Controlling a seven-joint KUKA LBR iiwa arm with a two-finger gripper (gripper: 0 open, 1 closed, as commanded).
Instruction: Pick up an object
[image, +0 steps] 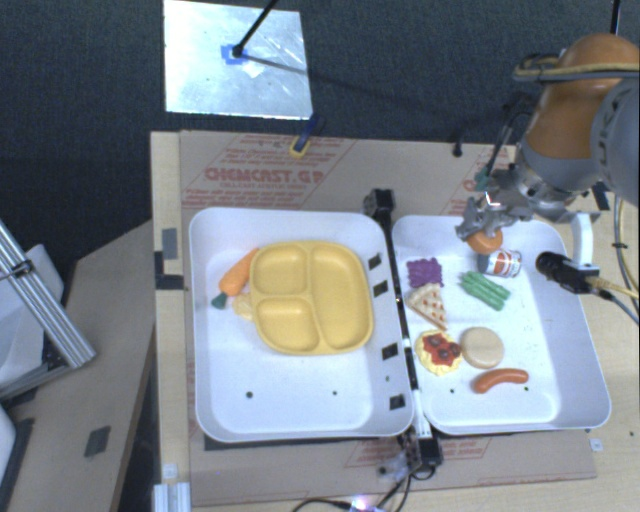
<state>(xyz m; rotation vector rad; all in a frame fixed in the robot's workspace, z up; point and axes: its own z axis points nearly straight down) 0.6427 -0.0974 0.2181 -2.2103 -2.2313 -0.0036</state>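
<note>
Hovering over the back of the right bin (575, 395), my hand (487, 228) sits right above a small orange piece (486, 241) beside the can (499, 263); whether I am gripping it, I cannot tell. It looks like light, hard plastic, smooth and likely slippery, so I would pinch across its widest middle, squarely, clear of the can.

arm (590, 100): cut off right | orange item (486, 241): perhaps partly hidden by hand (484, 226)
</note>
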